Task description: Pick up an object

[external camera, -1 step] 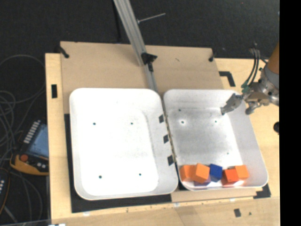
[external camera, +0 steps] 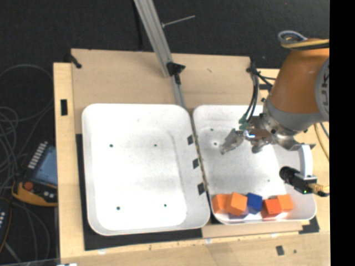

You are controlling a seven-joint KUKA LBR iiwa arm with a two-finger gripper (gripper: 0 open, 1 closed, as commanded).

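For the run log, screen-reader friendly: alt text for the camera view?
The arm's gripper hangs over the middle of the right bin, nothing visible between its fingers. Orange blocks and a blue block lie in a row along that bin's near edge. The left bin sits beside it.

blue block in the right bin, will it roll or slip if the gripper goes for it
The blue block looks flat-faced and boxy, so it probably won't roll. It sits wedged between orange blocks against the right bin wall, so fingers may struggle to fit. It looks rigid and likely light.
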